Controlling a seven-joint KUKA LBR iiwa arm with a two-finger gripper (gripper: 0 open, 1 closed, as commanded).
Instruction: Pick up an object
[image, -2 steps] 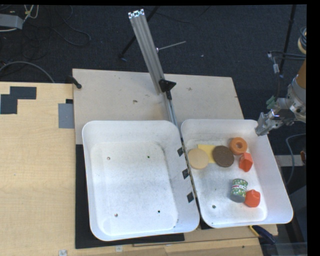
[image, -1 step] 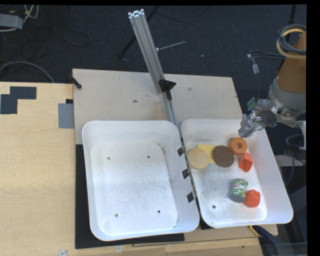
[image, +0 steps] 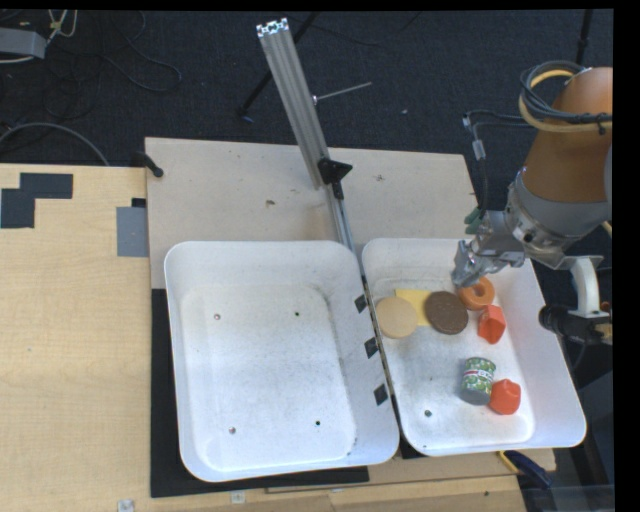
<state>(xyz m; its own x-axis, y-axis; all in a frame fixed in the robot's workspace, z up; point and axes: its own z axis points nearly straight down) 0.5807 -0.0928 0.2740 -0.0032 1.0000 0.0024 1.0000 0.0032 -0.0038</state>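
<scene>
1. Far to the hand's left sits the left bin (image: 265, 360), a shallow white tray on the table (image: 70, 330), well apart from anything the hand could reach for.
2. Between the two bins a slanted metal rail (image: 300, 110) runs up and away, also to the hand's left.
3. In the right bin (image: 555, 420), a tan disc (image: 396, 317) lies below and to the left of the hand, resting partly on a yellow piece (image: 411, 297).
4. A brown disc (image: 446, 312) lies just beside the tan one, nearer the hand, a little below and left of it.
5. The hand (image: 472, 268) hangs low over the far part of the right bin. Whether its grip is parted or closed I cannot tell, and nothing can be seen held in it.
6. The orange ring (image: 480, 293) lies just below the hand, almost touching in this view. I judge it the likeliest thing to pick: it is the nearest object, and a short drop would bring the hand onto it. Being round, it offers no long axis to line up with.
7. An orange block (image: 492, 325) lies just below the ring.
8. Further below, well apart from the hand, sit a green-labelled can (image: 478, 379) and a red piece (image: 505, 397), touching each other.
</scene>
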